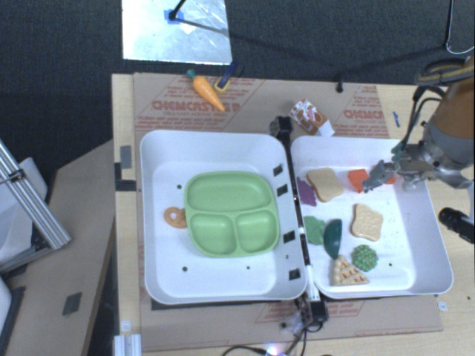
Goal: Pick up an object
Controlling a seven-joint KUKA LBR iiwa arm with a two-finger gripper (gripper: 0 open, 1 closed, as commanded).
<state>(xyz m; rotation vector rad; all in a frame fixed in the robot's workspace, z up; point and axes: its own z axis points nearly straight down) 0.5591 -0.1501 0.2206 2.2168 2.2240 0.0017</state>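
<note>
The right bin [404, 247] holds several toy foods: a tan bread slice [324, 184], a small red-orange piece [357, 178], a purple piece [306, 191], a green leaf [314, 230], a dark teal piece [332, 236], a toast square [367, 222], a broccoli floret [364, 257] and a pizza wedge [346, 272]. My gripper [381, 173] reaches in from the right, low over the bin's upper part. It sits just right of the red-orange piece. Nothing is visibly held in it.
The left bin [169, 170] carries a green divided plate [230, 213] and a small pretzel [175, 217]. Behind the bins, on the cardboard, lie an orange carrot [205, 93] and a red-and-white wrapped item [308, 116]. The grey arm [453, 136] stands over the right bin's right edge.
</note>
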